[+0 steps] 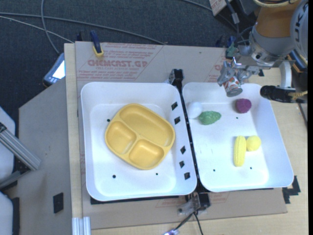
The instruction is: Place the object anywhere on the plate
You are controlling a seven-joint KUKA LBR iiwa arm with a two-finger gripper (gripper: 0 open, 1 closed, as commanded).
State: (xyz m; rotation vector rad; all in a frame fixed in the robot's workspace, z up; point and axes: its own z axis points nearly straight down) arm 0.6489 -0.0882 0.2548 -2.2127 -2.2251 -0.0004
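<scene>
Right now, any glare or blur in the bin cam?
Camera view: even light, soft shadows; the white ball nearly washes out against the right bin; the claw looks slightly soft; the yellow plate is crisp, with mild sheen.

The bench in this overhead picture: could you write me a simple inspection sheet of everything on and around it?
Surface: cardboard-covered bench bearing left white bin and right white bin, side by side.
Job's things: yellow divided plate in the left bin. In the right bin lie a green piece, a purple piece, a white ball, a yellow corn cob and a yellow lump touching it.
Clutter: blue and yellow clamp at the bench's far edge.
Gripper: gripper above the right bin's far rim; what it holds is unclear.
Cables: grey cables on the dark floor.
Surroundings: dark carpet.
</scene>
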